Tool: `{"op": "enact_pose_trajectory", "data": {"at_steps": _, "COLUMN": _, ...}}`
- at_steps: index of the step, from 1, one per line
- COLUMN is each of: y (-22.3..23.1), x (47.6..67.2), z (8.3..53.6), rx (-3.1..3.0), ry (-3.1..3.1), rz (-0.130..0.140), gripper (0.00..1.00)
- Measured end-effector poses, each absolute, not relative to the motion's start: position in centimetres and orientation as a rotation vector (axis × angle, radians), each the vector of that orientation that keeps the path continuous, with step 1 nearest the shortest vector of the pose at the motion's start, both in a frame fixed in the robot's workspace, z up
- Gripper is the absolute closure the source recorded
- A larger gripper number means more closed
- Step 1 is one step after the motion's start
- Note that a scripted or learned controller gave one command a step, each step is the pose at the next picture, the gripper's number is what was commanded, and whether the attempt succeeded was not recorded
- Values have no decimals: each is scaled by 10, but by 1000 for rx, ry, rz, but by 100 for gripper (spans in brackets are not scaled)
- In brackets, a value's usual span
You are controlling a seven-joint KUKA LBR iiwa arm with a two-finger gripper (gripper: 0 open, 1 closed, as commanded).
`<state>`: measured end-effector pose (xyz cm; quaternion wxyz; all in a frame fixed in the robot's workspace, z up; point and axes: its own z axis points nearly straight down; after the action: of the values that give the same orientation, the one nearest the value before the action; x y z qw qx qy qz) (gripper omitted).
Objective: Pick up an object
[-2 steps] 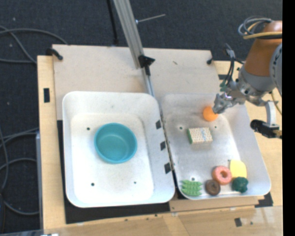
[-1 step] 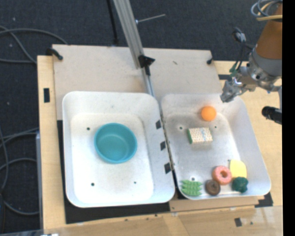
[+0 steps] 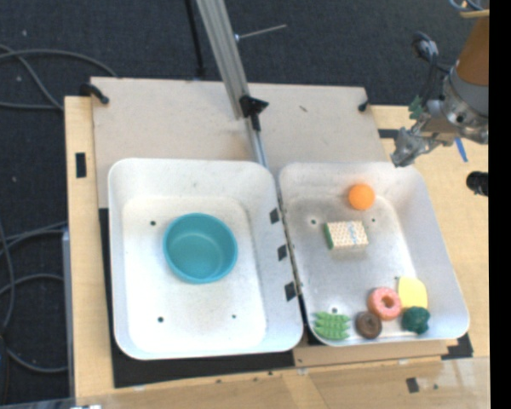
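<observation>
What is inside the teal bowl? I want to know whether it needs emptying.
The teal bowl sits in the left bin; its inside shows plain teal, with nothing in it. The bin floor beneath is covered.

White bins (image 3: pixel 264 228); teal bowl (image 3: pixel 200 246); orange ball (image 3: pixel 361 197) nearest the grey gripper (image 3: pixel 406 150); green-edged speckled sponge (image 3: pixel 347 234); pink doughnut (image 3: pixel 384 302), brown doughnut (image 3: pixel 369 325), yellow block (image 3: pixel 412 292), dark-green toy (image 3: pixel 416 319), light-green ridged piece (image 3: pixel 330 324) farthest from it; tan bench (image 3: pixel 81 254).

Grey arm (image 3: pixel 460 109) with an orange band — pale cables looped above, small green and blue fittings near the gripper (image 3: pixel 404 153).
</observation>
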<state>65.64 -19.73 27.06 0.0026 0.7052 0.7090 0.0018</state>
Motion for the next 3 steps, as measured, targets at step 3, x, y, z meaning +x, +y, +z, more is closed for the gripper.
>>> {"op": "enact_pose_trajectory", "data": {"at_steps": 3, "y": -46, "x": 606, "z": 269, "rx": 2214, "ry": 2231, "rz": 3, "gripper": 100}}
